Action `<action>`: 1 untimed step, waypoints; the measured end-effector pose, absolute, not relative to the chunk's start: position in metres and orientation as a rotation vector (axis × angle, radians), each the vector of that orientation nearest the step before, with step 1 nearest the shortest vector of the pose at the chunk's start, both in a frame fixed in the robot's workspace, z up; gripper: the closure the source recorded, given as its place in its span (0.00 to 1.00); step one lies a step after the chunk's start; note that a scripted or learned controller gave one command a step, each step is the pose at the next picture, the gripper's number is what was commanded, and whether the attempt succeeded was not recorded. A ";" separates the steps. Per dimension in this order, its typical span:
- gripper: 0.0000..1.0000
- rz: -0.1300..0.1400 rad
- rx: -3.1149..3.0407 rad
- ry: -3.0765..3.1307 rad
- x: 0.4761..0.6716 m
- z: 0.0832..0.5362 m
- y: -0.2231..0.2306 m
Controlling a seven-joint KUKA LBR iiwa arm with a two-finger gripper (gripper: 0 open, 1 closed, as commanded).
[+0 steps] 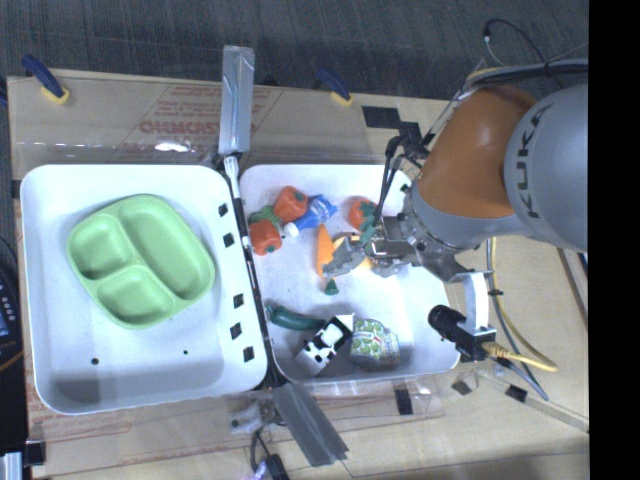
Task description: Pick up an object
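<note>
Bench with two white bins: left bin point(50, 368) holds green divided plate point(140, 258), right bin point(420, 363) holds toys. Gripper point(352, 253) low over carrot point(325, 250), apparently touching it; can't tell its state. Best descend centred across carrot's narrow width, clear of orange toys point(278, 218).

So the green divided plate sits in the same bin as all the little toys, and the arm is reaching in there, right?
Not quite. The camera view shows the green divided plate alone in the left bin; the toys lie in the right bin, where the gripper is reaching, by the carrot.
</note>
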State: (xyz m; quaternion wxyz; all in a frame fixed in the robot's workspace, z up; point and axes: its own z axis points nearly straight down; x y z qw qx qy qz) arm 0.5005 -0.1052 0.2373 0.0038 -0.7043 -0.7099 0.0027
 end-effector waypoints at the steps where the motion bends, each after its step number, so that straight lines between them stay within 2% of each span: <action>1: 0.00 0.003 -2.098 -2.330 0.563 0.099 -0.174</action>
